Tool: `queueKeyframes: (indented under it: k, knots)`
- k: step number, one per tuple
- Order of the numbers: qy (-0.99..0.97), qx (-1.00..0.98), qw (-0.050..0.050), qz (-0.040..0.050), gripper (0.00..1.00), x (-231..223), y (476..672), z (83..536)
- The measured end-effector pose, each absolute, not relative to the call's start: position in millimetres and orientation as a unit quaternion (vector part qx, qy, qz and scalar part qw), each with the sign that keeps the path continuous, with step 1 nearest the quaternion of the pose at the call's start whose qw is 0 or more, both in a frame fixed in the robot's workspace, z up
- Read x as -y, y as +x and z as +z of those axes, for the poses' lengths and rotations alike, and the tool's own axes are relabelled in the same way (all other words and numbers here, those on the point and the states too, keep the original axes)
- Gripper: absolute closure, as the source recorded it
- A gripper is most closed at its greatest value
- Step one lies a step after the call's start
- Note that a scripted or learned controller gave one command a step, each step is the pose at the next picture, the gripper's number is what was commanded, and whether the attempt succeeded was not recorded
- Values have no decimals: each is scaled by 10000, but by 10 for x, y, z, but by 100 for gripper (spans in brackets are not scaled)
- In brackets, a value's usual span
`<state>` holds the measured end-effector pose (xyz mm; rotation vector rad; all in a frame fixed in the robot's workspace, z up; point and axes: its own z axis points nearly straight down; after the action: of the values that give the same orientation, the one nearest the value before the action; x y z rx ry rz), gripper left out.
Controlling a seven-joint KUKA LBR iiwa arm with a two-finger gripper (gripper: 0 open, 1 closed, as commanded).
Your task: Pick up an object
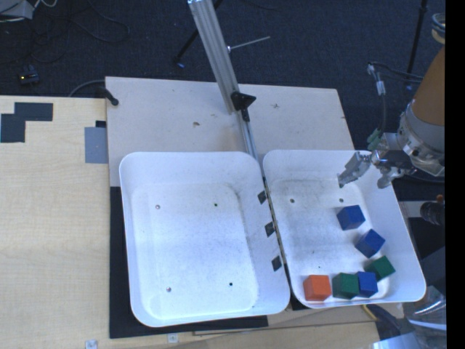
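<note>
Gripper (361,167) at right bin's (294,282) 1 o'clock rim, finger state unclear; nearest blue plastic cube (350,217) lies at 5 o'clock, centre above it, descend straight, square to faces

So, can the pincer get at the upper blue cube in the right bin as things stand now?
Probably yes. The pincer hangs over the right bin, just up-left of that blue cube. The cube stands apart from the other blocks, with bare floor around it and nothing over it.
</note>
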<state>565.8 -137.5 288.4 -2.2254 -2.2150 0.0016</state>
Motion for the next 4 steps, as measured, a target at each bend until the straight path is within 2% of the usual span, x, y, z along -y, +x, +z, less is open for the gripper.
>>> queueKeyframes:
  k: [1, 2, 3, 4]
  knots:
    - [-7093, 7049, 20, 23, 0, 2005, 5446, 2598]
    - [-7058, 7084, 4, 5, 0, 2087, 6011, 879]
    - [-7063, 7079, 9, 1, 0, 1624, 5714, 915]
    - [-7091, 7051, 16, -2, 100, 1654, 5717, 1010]
